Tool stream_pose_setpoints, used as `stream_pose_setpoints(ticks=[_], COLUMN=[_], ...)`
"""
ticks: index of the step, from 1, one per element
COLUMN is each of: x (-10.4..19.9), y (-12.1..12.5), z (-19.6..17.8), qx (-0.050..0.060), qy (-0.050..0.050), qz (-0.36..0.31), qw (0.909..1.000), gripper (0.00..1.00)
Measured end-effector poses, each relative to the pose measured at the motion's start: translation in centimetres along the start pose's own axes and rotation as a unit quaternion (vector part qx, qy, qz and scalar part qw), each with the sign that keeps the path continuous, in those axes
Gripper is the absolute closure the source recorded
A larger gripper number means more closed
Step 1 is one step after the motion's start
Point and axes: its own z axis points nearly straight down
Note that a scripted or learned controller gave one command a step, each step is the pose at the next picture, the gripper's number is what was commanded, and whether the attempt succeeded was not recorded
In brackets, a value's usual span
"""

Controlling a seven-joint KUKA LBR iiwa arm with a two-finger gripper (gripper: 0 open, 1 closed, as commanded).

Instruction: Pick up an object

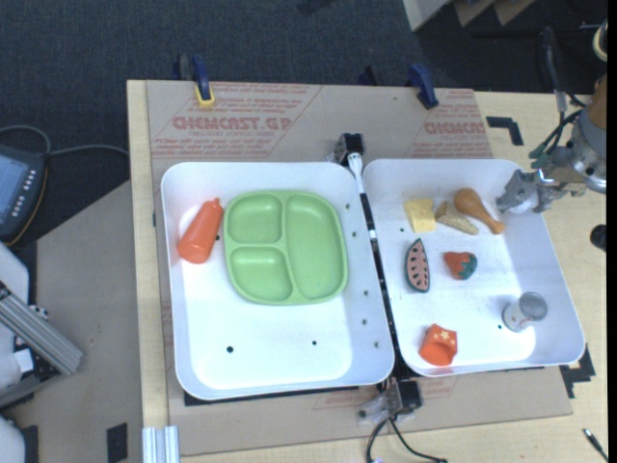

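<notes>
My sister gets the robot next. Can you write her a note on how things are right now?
Gripper: at the right bin's far right edge, holding nothing that can be seen.
Right bin: cheese wedge, chicken drumstick, watermelon slice, strawberry, orange toy, grey cup.
Left bin: green divided plate, orange bottle.
Done: nothing picked up.
Left: grab one object.

bins (pixel 289 369): both white
plate (pixel 286 246): pale green
carrot (pixel 201 231): orange
cheese (pixel 420 215): yellow
drumstick (pixel 476 206): tan and brown
melon slice (pixel 416 264): red flesh, dark seeds, green rind
strawberry (pixel 460 264): red with green top
cup (pixel 439 344): orange-red
can (pixel 524 311): grey
bench (pixel 231 119): tan with red print
my claw (pixel 521 193): grey
</notes>
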Motion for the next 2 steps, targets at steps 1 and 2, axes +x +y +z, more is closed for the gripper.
stream_pose_setpoints(ticks=[1, 2], x=[0.0, 6.1], y=[0.1, 1.7], z=[-1.6, -1.1], qx=[0.002, 0.004], qy=[0.001, 0.003], qz=[0.0, -0.003], qw=[1.0, 1.0], gripper=[1.0, 1.0])
